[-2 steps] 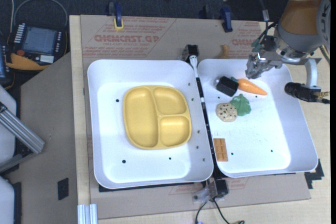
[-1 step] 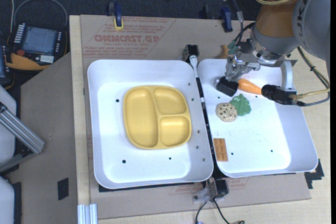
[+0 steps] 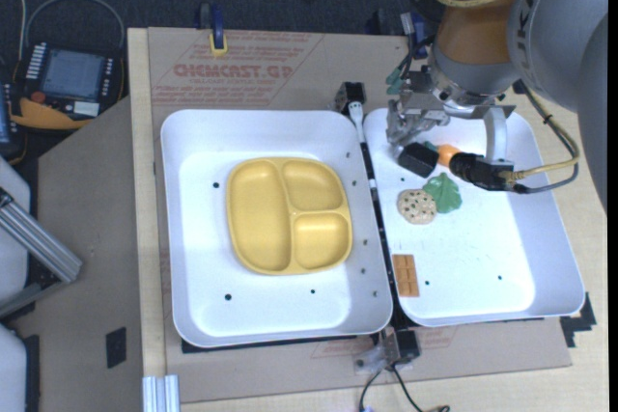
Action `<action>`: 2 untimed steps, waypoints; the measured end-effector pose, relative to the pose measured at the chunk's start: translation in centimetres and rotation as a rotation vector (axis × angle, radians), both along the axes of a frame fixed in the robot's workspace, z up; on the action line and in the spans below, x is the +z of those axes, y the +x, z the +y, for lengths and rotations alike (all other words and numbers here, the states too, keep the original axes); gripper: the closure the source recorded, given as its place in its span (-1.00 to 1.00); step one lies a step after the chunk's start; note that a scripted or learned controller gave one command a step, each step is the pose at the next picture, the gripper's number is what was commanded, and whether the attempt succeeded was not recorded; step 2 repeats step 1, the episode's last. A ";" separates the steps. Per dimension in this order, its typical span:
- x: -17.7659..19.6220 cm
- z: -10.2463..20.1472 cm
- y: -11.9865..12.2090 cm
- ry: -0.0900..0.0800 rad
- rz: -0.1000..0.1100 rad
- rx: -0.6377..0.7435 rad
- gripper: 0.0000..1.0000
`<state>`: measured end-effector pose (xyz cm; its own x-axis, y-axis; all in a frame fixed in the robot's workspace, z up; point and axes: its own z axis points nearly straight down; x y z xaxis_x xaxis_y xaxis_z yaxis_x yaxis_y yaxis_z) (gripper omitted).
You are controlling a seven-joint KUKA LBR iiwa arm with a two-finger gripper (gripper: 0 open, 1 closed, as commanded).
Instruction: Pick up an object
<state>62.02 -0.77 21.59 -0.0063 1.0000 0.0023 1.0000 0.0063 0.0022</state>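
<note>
orange carrot piece (image 3: 446,153), green leaf (image 3: 444,193) and cookie (image 3: 417,206) cluster at the right bin's (image 3: 512,285) far end, so i've got the gripper (image 3: 410,132) low just beside them; i cannot tell its jaws' state. yellow tray (image 3: 288,212) fills the left bin (image 3: 193,236).

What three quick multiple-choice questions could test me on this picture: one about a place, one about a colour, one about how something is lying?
1. Where does the yellow plate sit?
A. In the left bin
B. In the right bin
C. On the cardboard

2. What colour is the small piece touching the cookie?
A. Blue
B. Green
C. Purple

3. How does the yellow plate lie?
A. Propped on its edge
B. Upside down
C. Flat, hollows facing up

Answers:
1. A, since it rests in the middle of the left bin.
2. B, since the green piece lies against the cookie.
3. C, since its three hollows show from above.
</note>
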 end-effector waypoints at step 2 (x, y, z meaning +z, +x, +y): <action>1.4 5.4 -0.9 0.000 0.000 0.000 1.00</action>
